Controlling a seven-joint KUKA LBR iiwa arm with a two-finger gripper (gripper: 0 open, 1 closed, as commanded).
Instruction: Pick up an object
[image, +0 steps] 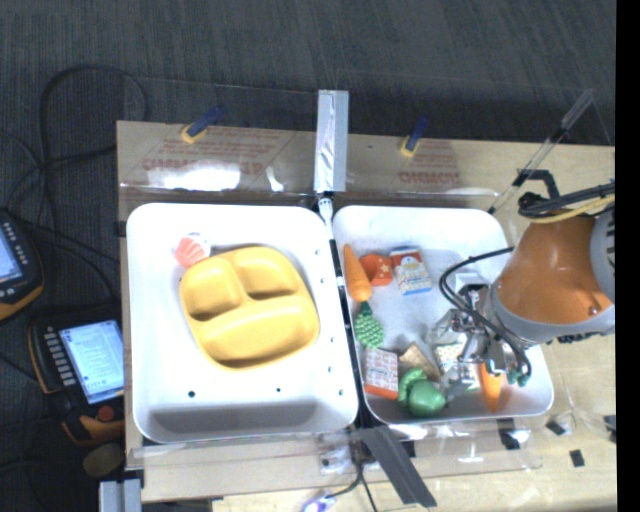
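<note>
**Down among the toys of the right bin**

Low over the right white bin (520, 400), the metal two-finger gripper (462, 365) is seen among small toys. Whether its jaws are apart or together cannot be told. A green rounded plastic toy (426, 397) lies just beside it, an orange carrot-shaped piece (490, 387) on its other side. A yellow compartment tray (248, 304) is held in the left white bin (150, 330).

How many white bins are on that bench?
2. The left shallow white bin holds a yellow divided plastic tray; the right shallow white bin, beside it, holds small toys.
</note>
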